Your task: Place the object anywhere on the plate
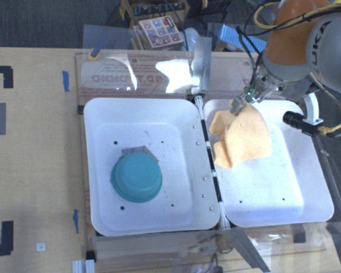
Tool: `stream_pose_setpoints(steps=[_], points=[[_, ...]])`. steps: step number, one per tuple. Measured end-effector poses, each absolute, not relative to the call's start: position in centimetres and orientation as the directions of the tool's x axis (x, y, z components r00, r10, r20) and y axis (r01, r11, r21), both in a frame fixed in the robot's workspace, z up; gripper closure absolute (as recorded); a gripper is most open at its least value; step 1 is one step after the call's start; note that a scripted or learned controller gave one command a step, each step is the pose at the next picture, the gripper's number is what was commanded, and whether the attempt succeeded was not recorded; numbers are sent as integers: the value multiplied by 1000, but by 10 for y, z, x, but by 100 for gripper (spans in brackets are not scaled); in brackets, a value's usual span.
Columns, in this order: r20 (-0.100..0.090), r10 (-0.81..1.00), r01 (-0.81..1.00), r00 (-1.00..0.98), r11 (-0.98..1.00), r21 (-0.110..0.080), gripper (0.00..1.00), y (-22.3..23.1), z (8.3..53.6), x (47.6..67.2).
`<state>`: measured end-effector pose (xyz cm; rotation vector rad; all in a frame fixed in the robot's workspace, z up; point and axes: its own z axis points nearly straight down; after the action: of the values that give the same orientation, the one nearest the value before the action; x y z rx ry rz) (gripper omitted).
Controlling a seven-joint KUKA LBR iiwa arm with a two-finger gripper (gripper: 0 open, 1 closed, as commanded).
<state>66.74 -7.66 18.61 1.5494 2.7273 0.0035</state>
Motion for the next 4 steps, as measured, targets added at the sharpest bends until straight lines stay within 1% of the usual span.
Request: stream_pose_setpoints(steps=[1,2,3,4], points=[[0,897,897,-441,441,1,100,-21,185,622],[0,974,974,-228,228,-2,100,53,196,602],[0,985,985,-173,173,-3,100,124,193,570],[0,923,923,-384,384,-3,100,185,200,528]])
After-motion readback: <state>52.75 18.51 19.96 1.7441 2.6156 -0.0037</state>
